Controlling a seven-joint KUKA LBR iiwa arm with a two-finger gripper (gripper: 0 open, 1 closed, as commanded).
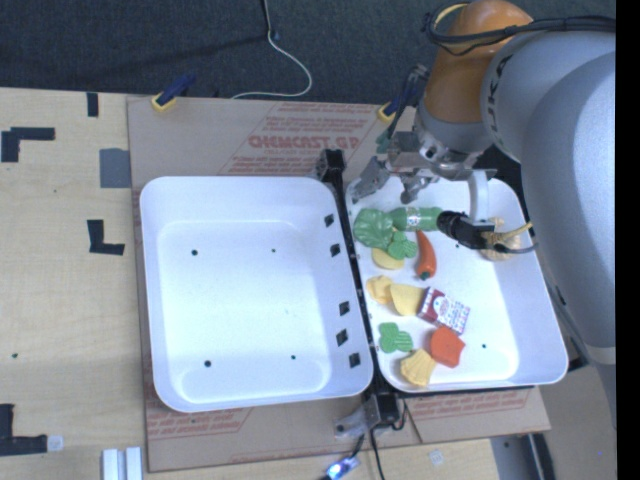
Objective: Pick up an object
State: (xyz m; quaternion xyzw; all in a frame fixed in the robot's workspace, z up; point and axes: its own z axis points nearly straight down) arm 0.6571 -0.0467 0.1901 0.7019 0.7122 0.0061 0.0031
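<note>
Your gripper (400, 180) hangs over the right white bin's (520, 353) far end, just above the green plastic leafy toy (377, 227); whether it is clenched, you cannot tell from here.

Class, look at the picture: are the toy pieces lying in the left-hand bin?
No: the toy pieces all lie in the right bin, beneath the gripper.

Your robot arm (560, 118) is big, round and smooth, and most of it is light grey. Near the end you can see a shiny orange band (470, 63) shaped like a ball, with thin black cables (455, 20) looping over it. Below the band sits a grey metal wrist piece (440, 153).
</note>
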